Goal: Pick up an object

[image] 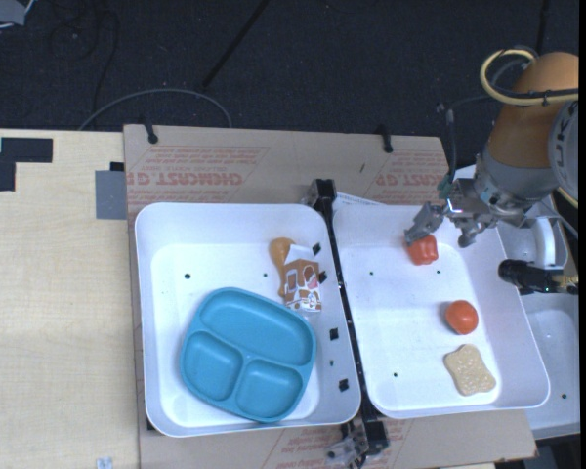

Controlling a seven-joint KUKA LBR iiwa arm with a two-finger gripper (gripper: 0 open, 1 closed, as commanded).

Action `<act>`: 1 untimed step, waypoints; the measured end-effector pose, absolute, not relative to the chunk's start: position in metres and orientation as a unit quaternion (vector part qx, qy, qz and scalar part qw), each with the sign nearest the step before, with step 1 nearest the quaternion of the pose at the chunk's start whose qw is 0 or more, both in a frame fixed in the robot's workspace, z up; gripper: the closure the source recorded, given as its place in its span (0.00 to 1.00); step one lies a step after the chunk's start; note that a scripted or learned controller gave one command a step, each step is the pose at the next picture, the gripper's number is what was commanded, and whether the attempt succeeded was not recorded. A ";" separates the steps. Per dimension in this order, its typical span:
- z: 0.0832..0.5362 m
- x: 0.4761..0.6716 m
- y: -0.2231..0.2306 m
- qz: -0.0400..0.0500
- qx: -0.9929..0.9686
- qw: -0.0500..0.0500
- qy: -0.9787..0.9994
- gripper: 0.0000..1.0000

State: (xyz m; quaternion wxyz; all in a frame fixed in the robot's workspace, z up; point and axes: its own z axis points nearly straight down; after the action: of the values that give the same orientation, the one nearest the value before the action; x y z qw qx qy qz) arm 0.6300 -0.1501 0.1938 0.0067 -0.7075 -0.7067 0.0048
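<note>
In the right bin [391,262] lie a small red-orange block [424,251] near the back, a round red ball [460,317] lower down, and a tan bread-shaped piece [469,369] near the front. My gripper [443,230] hangs over the bin's back right part, open, with nothing between its fingers. Its left finger [419,226] is just above the red-orange block, and the block lies outside the gap, to the lower left.
The left bin [161,262] holds a blue divided plate [246,353], a small patterned carton [302,286] and a brown scrap [280,251]. A black divider [334,281] separates the bins. The arm's grey body [523,164] fills the right side.
</note>
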 end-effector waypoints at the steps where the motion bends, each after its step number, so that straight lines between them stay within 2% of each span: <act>1: 0.203 0.633 -0.150 0.001 -0.707 0.001 -0.707 0.00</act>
State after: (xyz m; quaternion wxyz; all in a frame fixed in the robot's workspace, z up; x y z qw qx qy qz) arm 0.6329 -0.1501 0.2030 0.0013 -0.7068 -0.7074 0.0007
